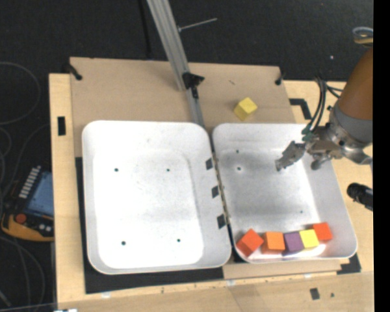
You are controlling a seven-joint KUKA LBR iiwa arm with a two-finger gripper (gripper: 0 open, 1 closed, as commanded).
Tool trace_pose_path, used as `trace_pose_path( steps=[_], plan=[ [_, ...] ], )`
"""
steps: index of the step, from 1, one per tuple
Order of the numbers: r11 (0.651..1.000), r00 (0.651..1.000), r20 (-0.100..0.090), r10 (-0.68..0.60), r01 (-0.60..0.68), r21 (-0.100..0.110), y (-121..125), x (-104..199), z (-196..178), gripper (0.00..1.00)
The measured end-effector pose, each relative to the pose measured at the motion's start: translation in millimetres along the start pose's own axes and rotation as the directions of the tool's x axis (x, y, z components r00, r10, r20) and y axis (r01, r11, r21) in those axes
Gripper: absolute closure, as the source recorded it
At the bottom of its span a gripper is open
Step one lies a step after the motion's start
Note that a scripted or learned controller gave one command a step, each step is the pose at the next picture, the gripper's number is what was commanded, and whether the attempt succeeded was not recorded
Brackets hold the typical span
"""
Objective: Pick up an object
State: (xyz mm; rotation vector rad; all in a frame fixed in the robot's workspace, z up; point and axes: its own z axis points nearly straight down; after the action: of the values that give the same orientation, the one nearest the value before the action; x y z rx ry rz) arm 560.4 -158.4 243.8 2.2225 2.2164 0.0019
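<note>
So the arm's two-finger gripper (303, 155) is hanging over the far half of the right-hand shallow white bin (331, 194), fingers spread apart and nothing between them, so it's released and empty. The stuff it could grab is all well away from it, toward the near wall of that same bin: a row of small cubes packed side by side, an orange-red cube (250, 241) tilted at the end furthest from the arm, then an orange cube (274, 240), a purple cube (292, 241), a yellow cube (309, 238) and another orange-red cube (322, 231). That packing looks like the main headache. With the blocks touching each other and pushed against the bin wall, there's probably no room for a finger to slide in between neighbours, so a straight drop could land on top of a block or just shove the row around. The end blocks look like the safer bet. There's also a lone yellow cube (245, 108) sitting on the brown board (136, 90) outside the bin, beyond the gripper and off to its side; going for that one could mean clipping the bin rim.
</note>
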Motion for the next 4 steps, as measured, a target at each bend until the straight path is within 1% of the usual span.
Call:
trace_pose_path(
  steps=[1,2,3,4],
  plan=[
    [1.000,1.000,-0.002,-0.008,0.008,0.005,-33.9,43.9,23.0,0.00],
    [1.000,1.000,-0.003,-0.010,0.010,0.005,-20.5,100.5,46.9,0.00],
    [1.000,1.000,-0.001,-0.002,0.002,0.002,-20.6,96.9,45.5,0.00],
    [1.000,1.000,-0.001,-0.009,0.009,0.001,0.1,121.9,47.2,0.00]
  ],
)
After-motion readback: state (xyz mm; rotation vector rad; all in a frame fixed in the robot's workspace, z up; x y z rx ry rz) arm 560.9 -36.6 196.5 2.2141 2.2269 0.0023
